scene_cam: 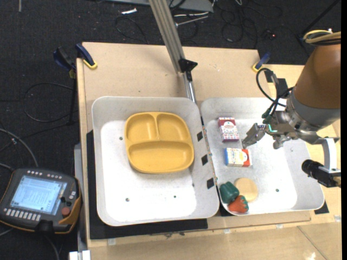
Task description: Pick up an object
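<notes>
Gripper (259,135) fingers are being held over the right bin (287,199), just right of the red-and-white carton (228,129); whether they are parted cannot be told, and nothing is being seen between them. A yellow-and-white box (236,157) is lying below the carton. A tan disc (246,188), a green piece (228,190) and a red piece (238,204) are being kept at the bin's near left corner. A yellow divided plate (159,142) is resting in the left bin (108,188).
</notes>
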{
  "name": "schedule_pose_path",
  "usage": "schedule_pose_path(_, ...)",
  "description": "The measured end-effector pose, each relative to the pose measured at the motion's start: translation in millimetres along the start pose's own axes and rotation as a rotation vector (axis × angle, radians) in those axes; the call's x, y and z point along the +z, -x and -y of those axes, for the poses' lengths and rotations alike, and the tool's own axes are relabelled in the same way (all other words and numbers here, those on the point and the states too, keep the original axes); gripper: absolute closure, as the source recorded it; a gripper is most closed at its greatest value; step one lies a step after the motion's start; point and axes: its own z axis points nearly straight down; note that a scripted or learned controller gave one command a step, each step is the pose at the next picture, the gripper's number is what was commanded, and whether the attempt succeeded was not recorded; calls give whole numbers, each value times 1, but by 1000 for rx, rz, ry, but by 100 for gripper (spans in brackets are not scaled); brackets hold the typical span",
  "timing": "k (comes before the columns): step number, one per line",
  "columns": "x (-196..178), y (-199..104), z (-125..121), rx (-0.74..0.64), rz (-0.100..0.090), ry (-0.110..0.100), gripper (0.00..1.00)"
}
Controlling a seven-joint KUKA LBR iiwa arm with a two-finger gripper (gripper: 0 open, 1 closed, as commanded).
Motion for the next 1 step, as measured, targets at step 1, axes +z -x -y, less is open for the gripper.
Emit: schedule_pose_path(1, 64, 3, 1, 2, -1, -7, 0)
